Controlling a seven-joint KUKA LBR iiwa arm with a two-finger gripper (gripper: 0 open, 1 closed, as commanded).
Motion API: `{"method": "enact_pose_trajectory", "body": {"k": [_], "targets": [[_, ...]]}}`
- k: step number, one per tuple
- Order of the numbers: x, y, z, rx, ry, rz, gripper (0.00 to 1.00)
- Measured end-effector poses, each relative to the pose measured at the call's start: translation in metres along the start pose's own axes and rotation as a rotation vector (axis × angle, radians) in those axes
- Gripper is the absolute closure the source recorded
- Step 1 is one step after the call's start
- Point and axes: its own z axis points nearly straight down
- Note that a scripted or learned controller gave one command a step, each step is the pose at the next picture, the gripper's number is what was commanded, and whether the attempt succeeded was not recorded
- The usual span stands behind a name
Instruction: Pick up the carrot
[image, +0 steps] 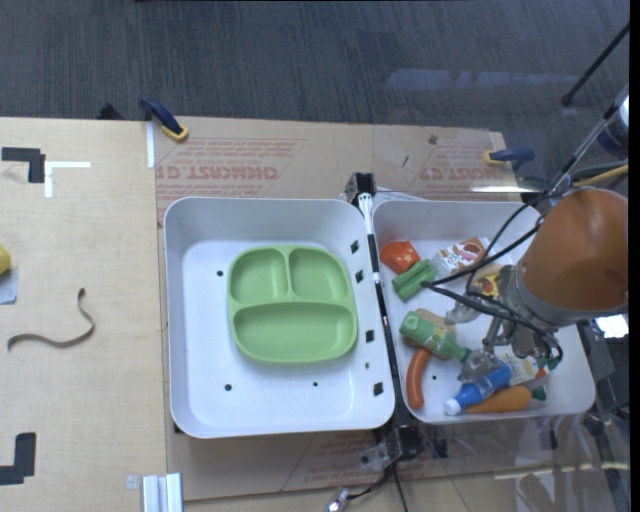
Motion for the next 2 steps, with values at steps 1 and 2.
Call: {"method": "enact_pose_trajectory", "body": {"k": [1, 2], "targets": [[-0.044, -0.056, 0.016, 0.003, 0.050, 0.220, 0.00], [-0.088, -0.070, 0.025, 0.011, 0.048, 0.486, 0.00]]}}
